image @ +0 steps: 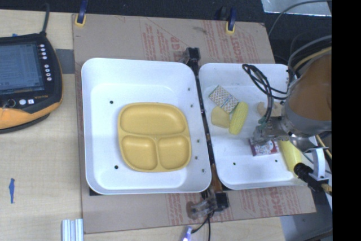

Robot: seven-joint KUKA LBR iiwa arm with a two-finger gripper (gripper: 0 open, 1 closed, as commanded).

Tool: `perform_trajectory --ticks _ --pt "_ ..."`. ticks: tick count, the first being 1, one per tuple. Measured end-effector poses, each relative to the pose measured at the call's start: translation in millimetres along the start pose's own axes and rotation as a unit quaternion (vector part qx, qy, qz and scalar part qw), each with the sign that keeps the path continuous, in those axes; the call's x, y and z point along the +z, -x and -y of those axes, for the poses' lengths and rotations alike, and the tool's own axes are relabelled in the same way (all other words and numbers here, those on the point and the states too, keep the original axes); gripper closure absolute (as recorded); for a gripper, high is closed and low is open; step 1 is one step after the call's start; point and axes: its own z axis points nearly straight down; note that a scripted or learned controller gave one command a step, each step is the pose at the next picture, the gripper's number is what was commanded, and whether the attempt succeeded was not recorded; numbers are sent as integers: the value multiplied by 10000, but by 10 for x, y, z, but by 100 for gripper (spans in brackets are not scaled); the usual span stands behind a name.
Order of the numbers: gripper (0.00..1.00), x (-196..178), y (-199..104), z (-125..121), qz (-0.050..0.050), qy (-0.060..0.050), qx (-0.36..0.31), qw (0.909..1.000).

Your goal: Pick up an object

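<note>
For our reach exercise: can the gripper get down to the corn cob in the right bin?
Probably yes. The corn cob lies uncovered on top, touching only a yellow block, and the gripper hangs close by inside the right bin.

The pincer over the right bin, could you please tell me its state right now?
Pincer: low in the right bin above a small red and white packet; open or closed cannot be told.

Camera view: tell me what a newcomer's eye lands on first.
First, the yellow divided tray in the left bin. Next, the grey arm over the right bin, its gripper low above a small red-and-white packet. Beside them lies a yellow corn cob.
</note>
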Motion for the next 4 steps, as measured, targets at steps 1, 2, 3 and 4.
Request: perform_trajectory --ticks 1,2,3,4 --pt "100 -485 -104 154 -9 -3 12 10000" --pt "0 -484 -104 155 -9 -3 14 10000" --pt "0 204 302 -195 -9 -14 15 10000" --pt "0 189 550 -733 -13 4 22 10000"
